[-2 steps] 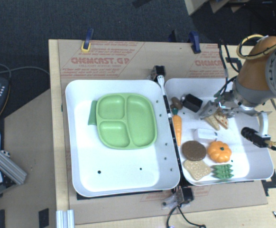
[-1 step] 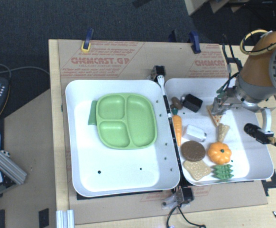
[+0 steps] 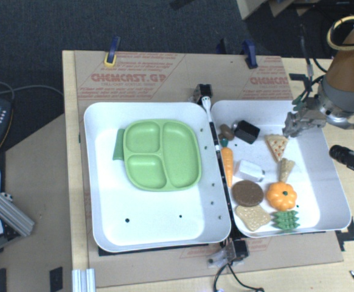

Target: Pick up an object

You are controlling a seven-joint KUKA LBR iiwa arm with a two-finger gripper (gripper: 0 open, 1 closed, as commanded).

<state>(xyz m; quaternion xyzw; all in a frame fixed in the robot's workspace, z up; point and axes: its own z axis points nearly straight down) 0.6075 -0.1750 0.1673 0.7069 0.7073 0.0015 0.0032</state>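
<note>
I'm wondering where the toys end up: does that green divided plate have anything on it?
Empty. All three sections of the green plate show bare green; the toy food, such as the carrot, lies in the right bin.

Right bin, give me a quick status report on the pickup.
Hand hovering over right bin, near the pizza slice. Nothing seen in its grip. Toy food crowds the bin: carrot, pumpkin, cookie.

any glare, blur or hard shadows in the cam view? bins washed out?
Camera view: lighting is even and soft. The white bins are bright, but their rims and the green divided plate stay distinct. Shadows beneath the toy food, like the orange pumpkin, are faint. The gripper looks slightly soft. Dark carpet at the top holds little detail.
</note>
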